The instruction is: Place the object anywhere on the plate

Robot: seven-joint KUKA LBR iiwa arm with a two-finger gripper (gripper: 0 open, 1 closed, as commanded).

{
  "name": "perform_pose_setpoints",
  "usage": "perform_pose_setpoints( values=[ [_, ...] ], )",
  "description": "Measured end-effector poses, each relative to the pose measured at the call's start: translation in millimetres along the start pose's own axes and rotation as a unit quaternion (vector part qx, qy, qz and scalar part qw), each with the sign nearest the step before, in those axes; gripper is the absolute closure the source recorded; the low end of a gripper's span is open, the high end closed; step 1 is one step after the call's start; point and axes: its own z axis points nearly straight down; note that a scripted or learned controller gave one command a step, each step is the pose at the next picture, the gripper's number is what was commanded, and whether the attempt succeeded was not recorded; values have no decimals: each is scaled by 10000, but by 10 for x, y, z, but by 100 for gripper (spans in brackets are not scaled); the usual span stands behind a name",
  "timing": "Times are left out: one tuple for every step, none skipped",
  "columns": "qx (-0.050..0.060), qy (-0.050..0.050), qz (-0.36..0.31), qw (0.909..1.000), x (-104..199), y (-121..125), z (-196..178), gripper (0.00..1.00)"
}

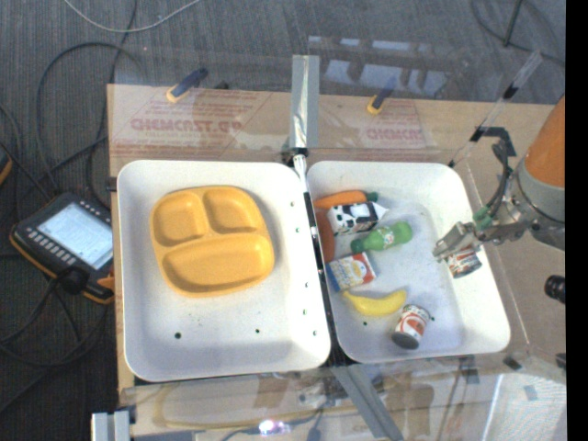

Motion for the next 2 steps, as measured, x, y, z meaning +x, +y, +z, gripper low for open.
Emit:
perform_pose_setpoints(
  values=[
    [3, 13, 1121, 9937, 598, 909, 164, 100],
    [-4, 7, -274, 9996, 885, 1205, 318, 100]
  ],
)
